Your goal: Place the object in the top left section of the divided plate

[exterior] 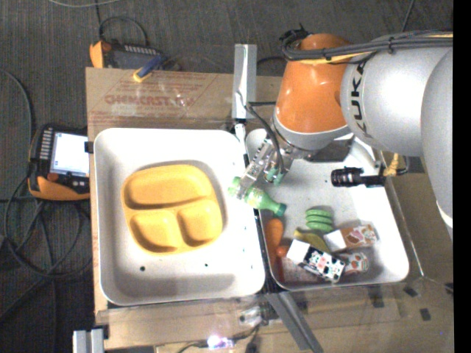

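While the gripper hangs over the inner edge of the right bin, a green bottle lies tilted just below it, across the rims; jaw state cannot be told. Yellow divided plate sits in the left bin, well apart from the bottle.

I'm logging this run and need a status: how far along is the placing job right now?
Early. Nothing looks done: the yellow divided plate in the left bin holds nothing in any section. In hand: the gripper sits over the seam between the bins, just above a green bottle lying on the right bin's left edge; whether it grips the bottle I cannot tell. Left: carry it to the top left section.
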### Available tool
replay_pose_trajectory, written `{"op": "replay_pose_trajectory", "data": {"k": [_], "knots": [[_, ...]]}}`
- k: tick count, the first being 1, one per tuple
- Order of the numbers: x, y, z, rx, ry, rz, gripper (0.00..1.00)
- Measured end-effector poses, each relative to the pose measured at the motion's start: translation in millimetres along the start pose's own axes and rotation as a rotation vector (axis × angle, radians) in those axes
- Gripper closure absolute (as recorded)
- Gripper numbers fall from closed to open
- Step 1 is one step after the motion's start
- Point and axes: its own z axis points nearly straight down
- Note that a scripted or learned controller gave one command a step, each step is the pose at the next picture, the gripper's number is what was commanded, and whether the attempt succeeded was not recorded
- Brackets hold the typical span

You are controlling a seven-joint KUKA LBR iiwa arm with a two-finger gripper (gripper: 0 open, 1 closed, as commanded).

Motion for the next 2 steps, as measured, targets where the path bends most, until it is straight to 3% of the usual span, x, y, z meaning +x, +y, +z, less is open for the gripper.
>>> {"op": "replay_pose_trajectory", "data": {"k": [2], "knots": [[-1.1,1.1,-17.7,-0.004,0.000,0.002,1.00]]}}
